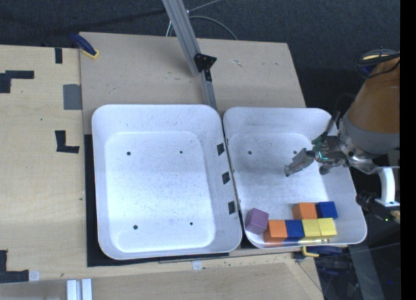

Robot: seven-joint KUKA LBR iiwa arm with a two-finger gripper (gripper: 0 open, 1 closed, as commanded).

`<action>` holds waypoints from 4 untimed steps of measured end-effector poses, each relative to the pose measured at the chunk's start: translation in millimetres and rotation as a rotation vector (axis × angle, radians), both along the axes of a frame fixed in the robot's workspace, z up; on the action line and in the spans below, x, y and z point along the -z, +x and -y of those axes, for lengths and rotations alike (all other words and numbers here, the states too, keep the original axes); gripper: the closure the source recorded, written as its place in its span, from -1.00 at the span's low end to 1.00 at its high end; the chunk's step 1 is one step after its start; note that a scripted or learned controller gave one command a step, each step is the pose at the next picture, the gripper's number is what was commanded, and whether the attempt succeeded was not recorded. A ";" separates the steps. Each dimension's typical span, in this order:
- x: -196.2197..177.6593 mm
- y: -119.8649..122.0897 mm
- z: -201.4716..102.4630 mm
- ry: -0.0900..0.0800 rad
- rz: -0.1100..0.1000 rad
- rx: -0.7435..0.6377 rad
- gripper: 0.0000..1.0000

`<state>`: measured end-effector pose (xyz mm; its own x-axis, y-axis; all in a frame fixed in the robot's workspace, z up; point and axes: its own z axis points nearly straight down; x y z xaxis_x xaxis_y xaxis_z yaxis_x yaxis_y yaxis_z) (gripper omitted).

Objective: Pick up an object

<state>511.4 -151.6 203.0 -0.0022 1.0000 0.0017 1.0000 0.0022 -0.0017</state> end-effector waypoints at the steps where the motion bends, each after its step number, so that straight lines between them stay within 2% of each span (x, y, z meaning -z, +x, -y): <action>1: 48.2 3.1 -31.9 0.000 -0.005 -0.001 -1.00; 2: 113.7 3.4 -17.9 -0.003 -0.001 0.003 -1.00; 3: 111.6 32.2 -65.6 0.000 0.001 -0.004 -1.00; 4: 111.6 20.0 -59.0 -0.002 -0.002 0.002 -1.00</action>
